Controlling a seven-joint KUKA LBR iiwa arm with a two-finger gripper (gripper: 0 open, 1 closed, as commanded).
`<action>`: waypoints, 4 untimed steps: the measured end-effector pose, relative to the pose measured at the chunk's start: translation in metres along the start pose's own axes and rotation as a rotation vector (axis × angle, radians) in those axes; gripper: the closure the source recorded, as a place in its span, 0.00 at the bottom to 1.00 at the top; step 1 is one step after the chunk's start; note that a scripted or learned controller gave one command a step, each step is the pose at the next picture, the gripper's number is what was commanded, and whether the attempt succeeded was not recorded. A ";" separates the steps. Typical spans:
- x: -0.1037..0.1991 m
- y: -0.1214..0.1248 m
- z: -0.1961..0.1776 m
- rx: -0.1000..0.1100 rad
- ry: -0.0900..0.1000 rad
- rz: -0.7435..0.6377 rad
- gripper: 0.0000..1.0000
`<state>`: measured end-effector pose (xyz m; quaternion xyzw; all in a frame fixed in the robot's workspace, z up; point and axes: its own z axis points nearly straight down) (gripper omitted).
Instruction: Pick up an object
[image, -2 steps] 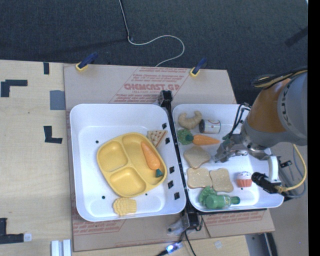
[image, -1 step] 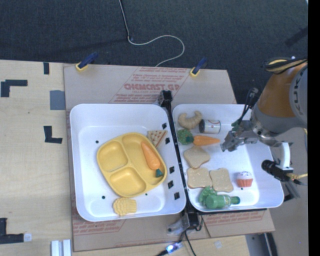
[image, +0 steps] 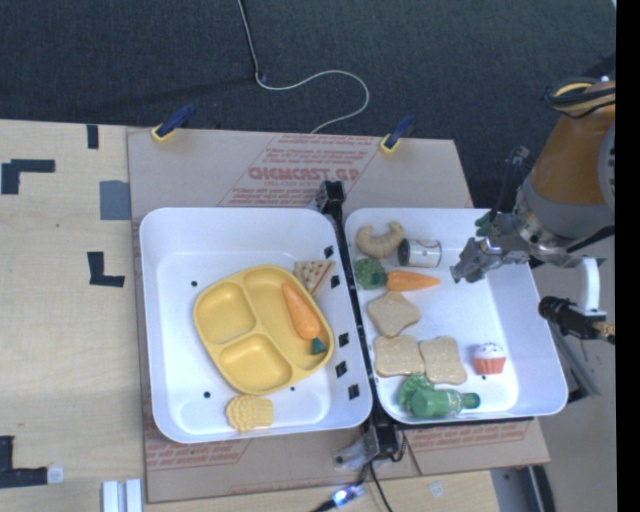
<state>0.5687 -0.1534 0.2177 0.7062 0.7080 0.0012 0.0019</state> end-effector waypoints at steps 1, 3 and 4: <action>0.001 0.000 -0.007 0.005 0.001 0.001 1.00; 0.095 -0.011 0.008 0.008 0.002 -0.003 1.00; 0.146 -0.009 0.009 0.007 0.002 -0.004 1.00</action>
